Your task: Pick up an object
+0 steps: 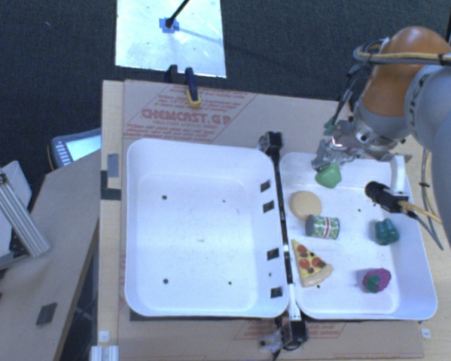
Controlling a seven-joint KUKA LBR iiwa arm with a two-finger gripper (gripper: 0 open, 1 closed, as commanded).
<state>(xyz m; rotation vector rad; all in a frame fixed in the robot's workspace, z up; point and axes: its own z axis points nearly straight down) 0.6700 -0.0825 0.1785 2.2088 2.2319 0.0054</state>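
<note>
The gripper (330,160) hangs over the far left corner of the right bin (415,299), and a small green object (328,174) sits directly under its tip, touching or nearly touching it. At this slant I cannot tell whether the fingers are apart or closed, nor whether the green piece is between them or simply resting on the bin floor below. It looks like a small moulded toy, rounded and smooth, probably light and stiff plastic or rubber. That would make it easy to lift but likely to squirt out of a shallow pinch, so a hold across its middle, low on the body, seems the safest. Close to the bin's left wall, it leaves little room for a finger on that side. The other candidates in the same bin are a flat tan disc (306,203) near the left wall, a small can-shaped toy (322,227) with red and green bands lying on its side just beside it, a toy pizza slice (311,265) toward the near left corner, a teal lump (386,232) by the right side, and a purple and green piece (376,280) toward the near right corner. The disc and pizza slice lie flat and would be hard to get fingers under. The left bin (133,209) sits alongside. The cardboard sheet (191,110) beneath both bins carries red print reading roughly "CHEMCAST", with further characters too small to make out. The can's label is unreadable.
</note>
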